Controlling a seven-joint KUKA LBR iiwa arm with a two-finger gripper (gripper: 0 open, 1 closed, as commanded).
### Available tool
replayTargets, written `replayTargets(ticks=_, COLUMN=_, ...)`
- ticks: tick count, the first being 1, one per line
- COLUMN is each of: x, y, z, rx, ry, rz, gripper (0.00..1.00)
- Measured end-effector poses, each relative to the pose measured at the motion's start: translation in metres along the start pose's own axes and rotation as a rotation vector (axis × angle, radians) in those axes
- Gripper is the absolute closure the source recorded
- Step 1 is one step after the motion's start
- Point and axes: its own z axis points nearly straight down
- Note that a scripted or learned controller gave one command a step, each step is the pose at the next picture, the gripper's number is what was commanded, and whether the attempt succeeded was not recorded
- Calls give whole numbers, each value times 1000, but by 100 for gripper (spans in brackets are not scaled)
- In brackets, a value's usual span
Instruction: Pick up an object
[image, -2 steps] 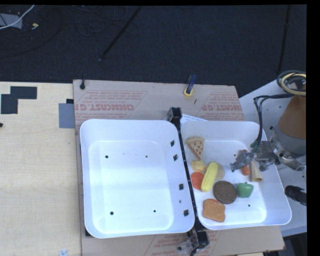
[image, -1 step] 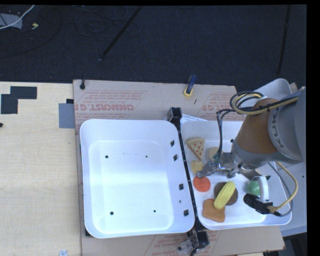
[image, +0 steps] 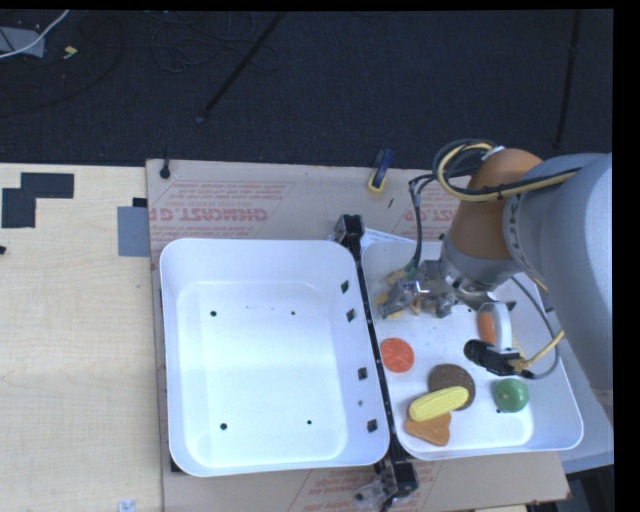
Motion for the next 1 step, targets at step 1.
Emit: replayTargets(ticks=1, x=-11, y=23, z=0, rx=3, ry=-1, rz=0, gripper=0)
